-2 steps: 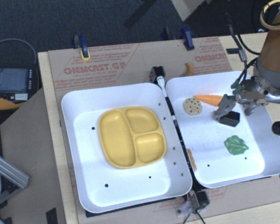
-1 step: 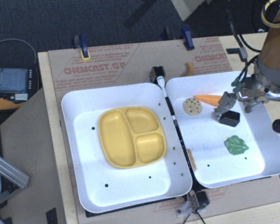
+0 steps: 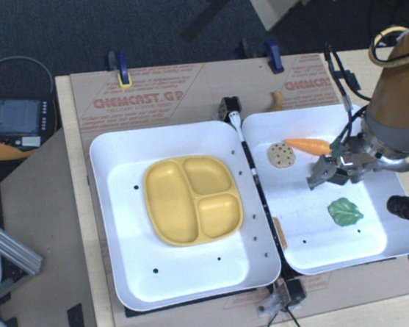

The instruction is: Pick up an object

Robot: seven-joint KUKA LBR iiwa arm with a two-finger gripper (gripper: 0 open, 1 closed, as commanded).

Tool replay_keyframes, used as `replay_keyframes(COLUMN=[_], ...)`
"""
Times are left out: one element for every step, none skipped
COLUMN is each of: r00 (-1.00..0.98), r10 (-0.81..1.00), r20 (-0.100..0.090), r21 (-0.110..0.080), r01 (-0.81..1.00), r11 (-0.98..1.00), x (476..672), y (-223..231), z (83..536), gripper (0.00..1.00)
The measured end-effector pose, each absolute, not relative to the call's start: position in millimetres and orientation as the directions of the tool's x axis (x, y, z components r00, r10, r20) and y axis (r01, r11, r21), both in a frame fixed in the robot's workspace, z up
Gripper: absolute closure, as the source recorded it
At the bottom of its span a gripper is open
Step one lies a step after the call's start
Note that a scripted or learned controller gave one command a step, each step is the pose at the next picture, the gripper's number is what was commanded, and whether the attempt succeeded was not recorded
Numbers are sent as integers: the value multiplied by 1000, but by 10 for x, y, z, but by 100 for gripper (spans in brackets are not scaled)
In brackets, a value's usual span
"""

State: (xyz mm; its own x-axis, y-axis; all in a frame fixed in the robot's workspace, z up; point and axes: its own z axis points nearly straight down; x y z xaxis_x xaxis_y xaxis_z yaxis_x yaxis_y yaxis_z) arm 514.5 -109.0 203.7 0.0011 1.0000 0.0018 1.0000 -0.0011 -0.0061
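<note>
In the right bin [image 3: 304, 250] lie an orange carrot [image 3: 307, 145], a round speckled cookie [image 3: 281, 155] just left of it, and a green leafy piece [image 3: 344, 211] nearer the front. My gripper [image 3: 331, 172] hangs over the middle of that bin, below the carrot's right end and above the green piece. It is dark and seen from above; nothing shows between its fingers.
The left bin [image 3: 124, 228] holds a yellow divided plate [image 3: 192, 198]. A black bar runs along the seam between the bins [image 3: 247, 161]. Blue clamps [image 3: 122, 67] hold the cardboard at the back edge. Cables trail off the arm on the right.
</note>
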Motion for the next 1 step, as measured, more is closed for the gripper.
replay_keyframes(r00=[1], r10=[1000], r20=[2], r21=[-7], r01=[1000], r11=[-1], x=[5175], y=[-1044], z=[1414], gripper=[0])
